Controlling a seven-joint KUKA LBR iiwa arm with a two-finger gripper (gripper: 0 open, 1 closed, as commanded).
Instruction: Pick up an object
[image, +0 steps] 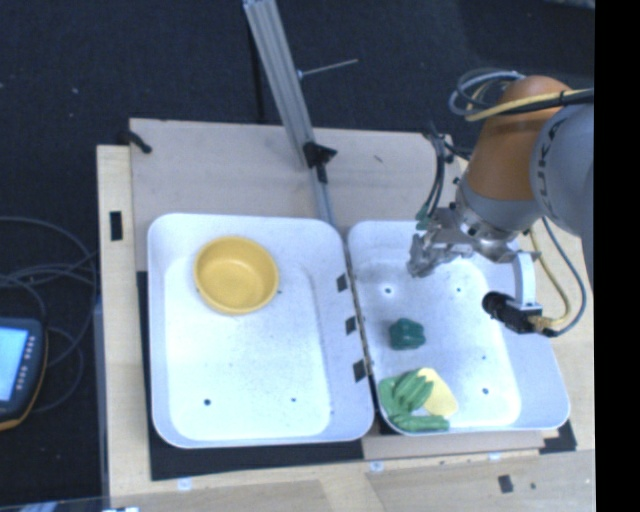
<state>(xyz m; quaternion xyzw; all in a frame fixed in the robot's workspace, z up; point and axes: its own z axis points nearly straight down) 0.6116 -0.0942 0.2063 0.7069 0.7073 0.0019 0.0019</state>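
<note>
Nearest the camera, in the right white bin's front corner, a cluster of green pod-shaped plastic vegetables lies touching a yellow rounded plastic piece, likely dumped there together. Just beyond, a small dark-green plastic lump sits alone, the easiest of the 3 to pick. Farther back the gripper hovers above bare floor, carrying nothing; how its claw is set I cannot tell. In the left white bin rests 1 yellow round plastic bowl.

I can read no text, label, brand or number anywhere here. The handheld screen, far left of the gripper and beyond both bins, glows blue, but whatever it displays is too small to read.
</note>
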